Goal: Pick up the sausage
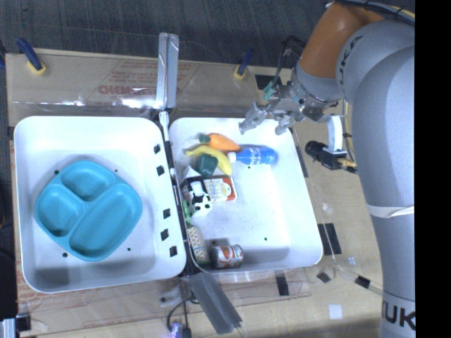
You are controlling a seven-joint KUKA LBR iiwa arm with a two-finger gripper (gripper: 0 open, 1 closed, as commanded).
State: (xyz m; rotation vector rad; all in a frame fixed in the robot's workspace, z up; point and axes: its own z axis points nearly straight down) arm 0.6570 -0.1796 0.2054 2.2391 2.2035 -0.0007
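Surface [84,76] brown, two white bins. Pincer [266,120] spread, holding nothing, above right bin [299,210] upper edge. Sausage [195,243] at bin's lower-left wall, long axis near vertical, well down-left of pincer.

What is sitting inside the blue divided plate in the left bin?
Nothing can be seen in the blue divided plate; all three compartments show bare. The left bin's floor beneath it is covered.

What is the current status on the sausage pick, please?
Gripper open, above right bin's far edge, holding nothing. Sausage not identifiable from here. Carrot, banana, blue bottle, carton, can clustered in bin.
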